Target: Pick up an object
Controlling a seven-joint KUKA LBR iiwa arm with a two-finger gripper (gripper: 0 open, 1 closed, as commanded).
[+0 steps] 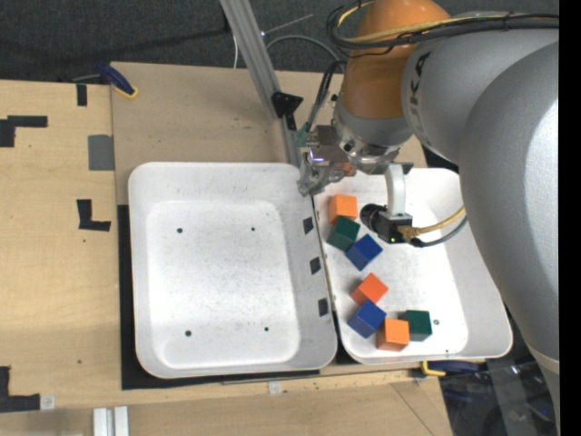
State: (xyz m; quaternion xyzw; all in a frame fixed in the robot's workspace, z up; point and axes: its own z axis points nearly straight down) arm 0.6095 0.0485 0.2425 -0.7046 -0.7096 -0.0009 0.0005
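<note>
Big and grey, the robot arm [508, 153] fills the side of the picture closest to the camera, with an orange band [386, 53] above its wrist. It reaches over the right bin [481, 325], and every place below is told from that bin.

At the bin's top left corner hangs the gripper [320, 166], right by the edge where the two bins meet. I cannot tell how the jaws stand, because the gripper is small and partly hidden by the wrist. No block shows between them.

Seven small blocks lie inside the right bin, on its left half. Near the top sits an orange block [343, 207], just below the gripper. A green block [343, 234] touches it from below. A blue block [364, 251] sits just beside the green one, a bit lower and to the right. Farther down lies another orange block [370, 289]. Below that is a second blue block [368, 319], touching it. A third orange block [394, 333] and a dark green block [418, 324] sit side by side near the bin's bottom edge.

A black part with a yellow cable [386, 223] hangs over the bin's middle, just right of the top blocks.

Left of the right bin lies the left bin [145, 189], white with dark speckles. Both bins rest on a wooden bench [54, 271].
</note>
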